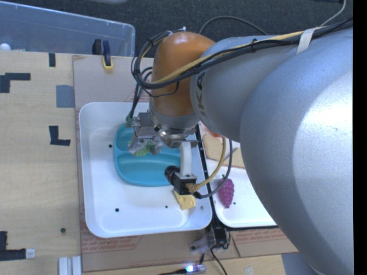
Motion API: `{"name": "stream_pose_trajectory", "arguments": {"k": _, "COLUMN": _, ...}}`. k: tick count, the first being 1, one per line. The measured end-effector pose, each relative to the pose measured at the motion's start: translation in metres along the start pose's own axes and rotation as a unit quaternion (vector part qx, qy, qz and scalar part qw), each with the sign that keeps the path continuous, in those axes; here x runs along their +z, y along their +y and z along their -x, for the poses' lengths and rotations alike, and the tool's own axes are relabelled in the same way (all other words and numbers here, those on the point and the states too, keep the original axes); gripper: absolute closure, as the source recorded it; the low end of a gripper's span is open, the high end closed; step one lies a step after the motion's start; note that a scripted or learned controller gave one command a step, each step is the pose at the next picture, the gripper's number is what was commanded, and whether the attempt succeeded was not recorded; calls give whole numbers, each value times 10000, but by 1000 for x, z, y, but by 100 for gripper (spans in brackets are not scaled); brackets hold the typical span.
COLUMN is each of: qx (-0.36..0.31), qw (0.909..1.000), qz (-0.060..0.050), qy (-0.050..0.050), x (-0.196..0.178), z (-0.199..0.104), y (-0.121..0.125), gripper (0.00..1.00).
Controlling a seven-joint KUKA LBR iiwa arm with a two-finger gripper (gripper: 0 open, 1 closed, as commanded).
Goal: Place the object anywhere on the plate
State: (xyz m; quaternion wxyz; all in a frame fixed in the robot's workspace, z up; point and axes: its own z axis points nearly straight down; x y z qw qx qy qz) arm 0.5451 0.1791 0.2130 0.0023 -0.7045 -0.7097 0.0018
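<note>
Gripper at frame centre, over plate | green object at fingertips, directly above plate | grasp: cannot tell

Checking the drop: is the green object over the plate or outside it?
Over the plate: the green object shows against the blue plate, beside the tool. Resting or held: cannot tell.

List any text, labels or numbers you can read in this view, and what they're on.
None readable. The dark marks on the wooden bench are plain tape shapes, not letters. The arm, blue plate and white bin carry no legible markings.
</note>
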Motion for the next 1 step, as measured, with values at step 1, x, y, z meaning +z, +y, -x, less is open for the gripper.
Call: {"name": "stream_pose_trajectory", "arguments": {"k": 1, "qx": 19, "qw": 10000, "qz": 6, "qy": -9, "x": 0, "z": 3, "y": 1, "gripper": 0}}
